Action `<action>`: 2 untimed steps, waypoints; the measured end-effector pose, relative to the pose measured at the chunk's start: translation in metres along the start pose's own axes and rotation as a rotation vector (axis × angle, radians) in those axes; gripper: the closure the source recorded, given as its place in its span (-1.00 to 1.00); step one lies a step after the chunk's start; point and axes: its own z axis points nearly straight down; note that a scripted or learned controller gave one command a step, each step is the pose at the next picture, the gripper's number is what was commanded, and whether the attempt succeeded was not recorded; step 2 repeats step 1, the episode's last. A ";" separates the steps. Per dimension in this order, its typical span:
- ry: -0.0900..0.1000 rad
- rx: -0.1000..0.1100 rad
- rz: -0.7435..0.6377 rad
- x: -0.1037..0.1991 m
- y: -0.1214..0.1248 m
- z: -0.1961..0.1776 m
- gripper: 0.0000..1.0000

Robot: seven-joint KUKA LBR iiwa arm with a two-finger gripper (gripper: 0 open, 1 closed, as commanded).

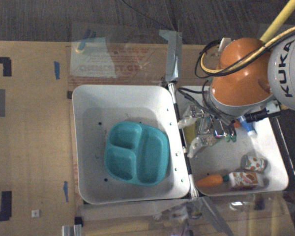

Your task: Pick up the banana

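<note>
Dark grey carpet [49, 9] runs along the top of the camera view, with a black cable [137, 9] lying on it. Below it the bench [29, 132] is light brown wood, with black corner marks and small pieces of blue tape near its left edge. A clear plastic sheet [118, 53] lies at the back of the bench, behind the left bin.

Two shallow white bins stand side by side. The left bin [88, 102] holds a teal plate [136, 152] with three compartments, lying a little toward the front of the bin. The right bin [278, 166] holds, along its front edge, an orange carrot-like thing [210, 181] and, just beside it, a small white bottle with a printed label [245, 179]. A small patterned cup [253, 162] is near the bottle, toward the right wall.

The grey arm [285, 73] with its orange band [238, 70] comes from the right and hangs over the back part of the right bin. The gripper [206, 132] is near the left wall of this bin. How its two fingers stand I cannot tell, because the metal parts and cables mix together. A pale yellow piece [186, 123] at the left wall, just beside the gripper, may be the banana; this is not sure, and whether the gripper touches it cannot be seen.
</note>
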 end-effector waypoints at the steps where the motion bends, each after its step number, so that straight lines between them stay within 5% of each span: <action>1: 0.000 0.000 0.147 0.003 -0.014 0.000 -1.00; 2: 0.000 0.000 0.147 0.003 -0.014 0.000 -1.00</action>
